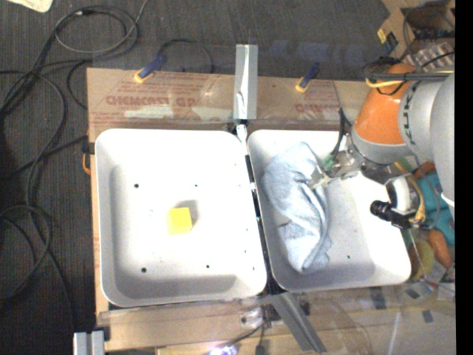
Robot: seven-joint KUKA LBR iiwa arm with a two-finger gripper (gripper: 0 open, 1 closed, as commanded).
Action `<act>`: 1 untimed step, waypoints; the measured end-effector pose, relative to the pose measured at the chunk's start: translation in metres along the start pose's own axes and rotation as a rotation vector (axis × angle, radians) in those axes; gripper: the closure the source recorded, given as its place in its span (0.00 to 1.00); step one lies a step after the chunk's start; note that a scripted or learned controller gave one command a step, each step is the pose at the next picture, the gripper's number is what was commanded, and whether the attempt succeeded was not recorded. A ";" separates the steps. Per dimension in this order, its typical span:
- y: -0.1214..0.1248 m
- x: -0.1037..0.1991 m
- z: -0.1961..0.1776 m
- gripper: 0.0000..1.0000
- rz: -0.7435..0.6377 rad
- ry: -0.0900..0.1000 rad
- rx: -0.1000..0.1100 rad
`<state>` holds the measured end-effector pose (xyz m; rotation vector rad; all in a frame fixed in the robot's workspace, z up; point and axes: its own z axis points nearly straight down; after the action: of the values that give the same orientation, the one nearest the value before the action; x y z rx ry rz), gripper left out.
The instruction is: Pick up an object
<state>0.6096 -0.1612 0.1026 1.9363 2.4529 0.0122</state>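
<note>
A light blue cloth (299, 205) lies crumpled along the left half of the right bin (369, 261). My gripper (324, 173) is low in that bin, at the cloth's upper right edge and touching or just over a raised fold there. The orange band of the arm (380, 124) sits just behind it. In the middle of the left bin (126, 154) rests a small yellow block (180, 220), far from the gripper.
A metal post (245, 80) stands behind the seam between the two bins. Black cables (44, 124) run over the dark floor at the left. Two clamps (148, 71) hold the cardboard sheet at the back.
</note>
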 end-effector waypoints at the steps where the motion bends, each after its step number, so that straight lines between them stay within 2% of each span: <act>1: 0.000 0.000 0.000 0.00 0.000 0.000 0.000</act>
<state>0.6095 -0.1611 0.1025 1.9364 2.4531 0.0120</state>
